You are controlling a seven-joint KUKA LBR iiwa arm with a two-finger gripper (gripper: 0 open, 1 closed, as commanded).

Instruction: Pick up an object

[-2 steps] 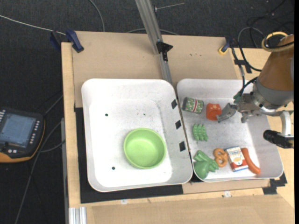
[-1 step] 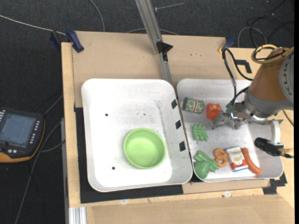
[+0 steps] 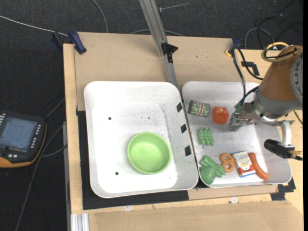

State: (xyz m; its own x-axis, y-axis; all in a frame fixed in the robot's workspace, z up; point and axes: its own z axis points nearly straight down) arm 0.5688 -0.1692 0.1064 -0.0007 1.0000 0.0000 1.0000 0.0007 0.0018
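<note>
I had my pincer [image 3: 234, 124] lowered into the right bin [image 3: 269, 179], just beside the red pepper [image 3: 220, 115] I judged easiest to take since it lay apart from the others, though its opening I could not tell.

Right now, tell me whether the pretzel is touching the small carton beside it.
Touching. In the camera view the pretzel lies directly against the left edge of the small carton in the right bin, with no white floor between them.
</note>
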